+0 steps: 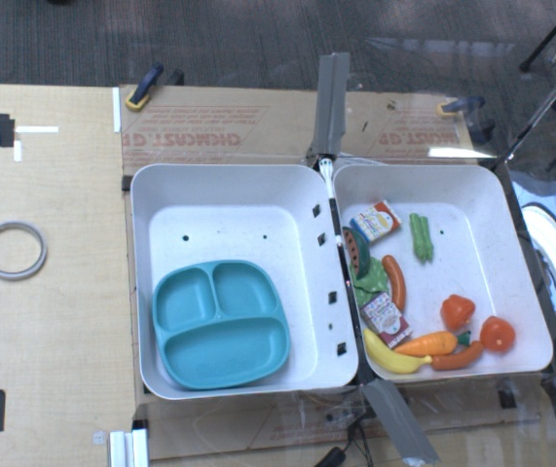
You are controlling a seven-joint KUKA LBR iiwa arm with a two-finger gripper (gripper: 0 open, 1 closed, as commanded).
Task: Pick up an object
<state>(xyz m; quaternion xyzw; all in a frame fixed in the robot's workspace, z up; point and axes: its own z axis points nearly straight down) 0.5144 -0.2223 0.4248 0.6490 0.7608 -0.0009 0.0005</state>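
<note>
In the right bin [511,212], small toy foods are clustered toward the near edge: a yellow banana [389,353], touched by an orange carrot [431,341], and a green pod [421,236] set apart. A teal divided plate [221,324] is seen in the left bin [161,202].

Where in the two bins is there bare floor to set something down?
Left white bin: bare floor behind the teal divided plastic plate, up to the back wall. Right white bin: a bare patch right of the green toy bean pod, above the red toy pepper. Its front-left by the yellow toy banana is crowded.
</note>
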